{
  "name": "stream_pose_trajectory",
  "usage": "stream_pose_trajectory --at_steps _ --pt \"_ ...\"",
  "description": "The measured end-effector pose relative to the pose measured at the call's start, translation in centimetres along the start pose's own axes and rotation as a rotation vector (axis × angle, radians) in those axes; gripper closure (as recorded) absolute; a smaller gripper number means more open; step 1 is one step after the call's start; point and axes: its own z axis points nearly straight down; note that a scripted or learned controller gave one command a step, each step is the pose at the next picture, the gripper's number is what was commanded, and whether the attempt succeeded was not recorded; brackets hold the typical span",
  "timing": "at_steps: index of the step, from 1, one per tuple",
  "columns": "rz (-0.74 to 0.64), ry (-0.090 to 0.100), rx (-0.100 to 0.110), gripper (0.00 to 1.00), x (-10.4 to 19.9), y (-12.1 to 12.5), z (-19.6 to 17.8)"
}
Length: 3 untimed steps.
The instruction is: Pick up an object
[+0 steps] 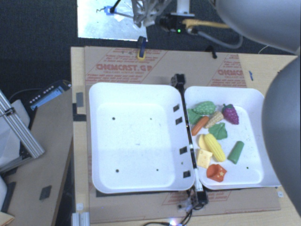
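The right bin (251,173) holds several toy foods. Among them are a purple grape bunch (230,113), a carrot (200,125), a yellow corn cob (214,147), a green cucumber (235,151), a yellow cheese block (204,158), a red piece (217,172) and a leafy green (205,108). My gripper (145,12) hangs at the top of the view, past the far edge of the bins and far from the toys, with nothing visibly in it. The left bin (136,142) lies beside the right one.
Both bins rest on a cardboard sheet (122,65). A yellow and blue clamp (141,48) sits at its far edge. Black clips (181,121) line the seam between the bins. My grey arm (282,126) looms over the right side. A metal rail (21,131) lies at the left.
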Motion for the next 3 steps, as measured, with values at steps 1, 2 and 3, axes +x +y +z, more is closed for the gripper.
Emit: stream_pose_trajectory --at_steps 1,2,3 --pt "0.006 -0.003 0.006 1.00 -0.1 0.0 5.8" --pt "0.004 -0.001 0.001 1.00 -0.1 0.0 4.8" --pt "0.002 0.000 0.000 1.00 0.0 0.0 3.1"
